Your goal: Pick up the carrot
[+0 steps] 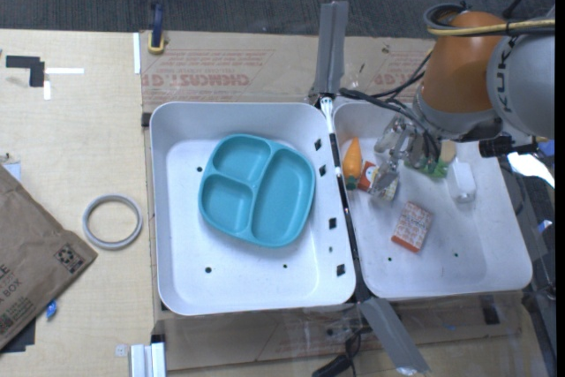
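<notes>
From the camera above, the carrot lies in the right bin, close against the wall it shares with the left bin, its orange body pointing up the frame and something red and green, perhaps another toy food, touching its lower end; that spot by the wall leaves little room on one side for a finger to come down. The tool hangs just right of the carrot, low over the bin floor, its metal parts bunched together and blurred, so I cannot tell how wide it stands, and nothing is seen held in it; a red-patterned packet lies below it and a white bottle to its right. The left bin holds a blue divided plate. The arm reaches in from the right, wrist bent downward over the bin's upper part; a tape ring rests on the worktop.
</notes>
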